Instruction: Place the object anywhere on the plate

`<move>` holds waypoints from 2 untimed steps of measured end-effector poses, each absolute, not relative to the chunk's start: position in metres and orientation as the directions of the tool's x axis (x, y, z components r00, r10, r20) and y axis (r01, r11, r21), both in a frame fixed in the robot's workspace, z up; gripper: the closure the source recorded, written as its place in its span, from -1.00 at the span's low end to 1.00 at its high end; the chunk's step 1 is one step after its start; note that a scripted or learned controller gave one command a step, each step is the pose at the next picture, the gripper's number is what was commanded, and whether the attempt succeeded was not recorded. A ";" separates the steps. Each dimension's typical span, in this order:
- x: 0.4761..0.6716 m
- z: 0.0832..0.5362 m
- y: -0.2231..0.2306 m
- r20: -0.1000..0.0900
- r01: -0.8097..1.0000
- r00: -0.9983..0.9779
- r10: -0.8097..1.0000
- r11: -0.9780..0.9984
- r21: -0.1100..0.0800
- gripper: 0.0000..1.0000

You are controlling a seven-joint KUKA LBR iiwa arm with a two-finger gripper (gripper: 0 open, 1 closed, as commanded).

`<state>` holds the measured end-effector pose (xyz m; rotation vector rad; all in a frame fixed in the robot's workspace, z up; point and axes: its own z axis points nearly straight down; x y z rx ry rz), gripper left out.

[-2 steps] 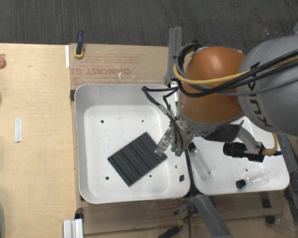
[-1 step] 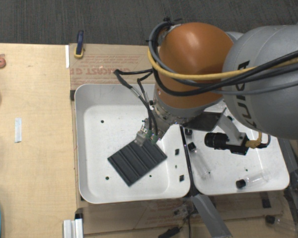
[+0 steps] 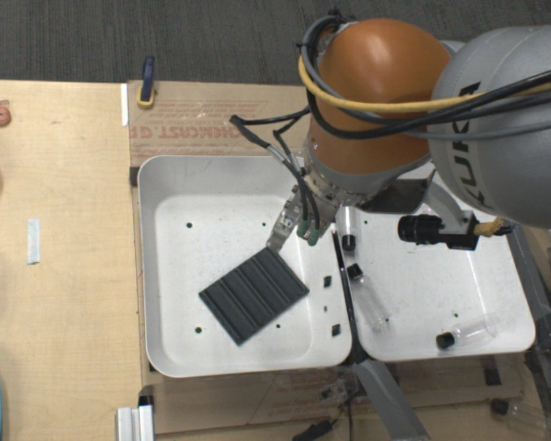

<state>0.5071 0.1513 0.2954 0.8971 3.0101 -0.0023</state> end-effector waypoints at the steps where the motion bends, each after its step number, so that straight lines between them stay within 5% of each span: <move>1: 0.478 0.319 0.179 -0.001 0.404 -0.915 0.404 0.915 -0.001 1.00; 2: 0.479 0.347 0.137 -0.004 0.104 -0.995 0.104 0.995 0.001 1.00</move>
